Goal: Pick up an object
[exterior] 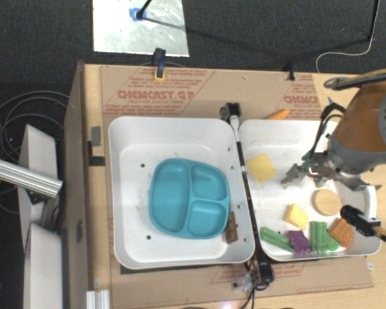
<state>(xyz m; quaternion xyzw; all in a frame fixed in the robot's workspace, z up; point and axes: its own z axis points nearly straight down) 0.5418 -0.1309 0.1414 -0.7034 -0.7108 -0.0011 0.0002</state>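
Nearest the camera, along the lower wall of the right-hand shallow white bin point(357, 250), lies a tight row of small toy pieces: a green pod-shaped piece point(275, 238), a purple knobbly piece point(299, 242), a ribbed green block point(319, 235) and an orange waffle-textured square point(341, 232), most of them touching or nearly so. Just above sit a small yellow wedge point(296, 215) and a round tan disc point(327, 202), and further up, well apart from the rest, a flat pale-yellow square point(262, 167). The gripper point(296, 174) hangs over the bare floor between that square and the wedge, its dark fingers parted a little and holding nothing. The left-hand white bin point(125, 172) carries a turquoise divided plastic plate point(190, 198) with a small brown piece point(231, 227) at its corner. To do the pick well, I judge the isolated yellow square the safest target: it has free space on all sides, whereas the crowded row invites a finger landing on a neighbour. The gripper should centre over the square, straddle opposite edges, and descend fully to the floor before closing, since the piece looks thin and may slip.
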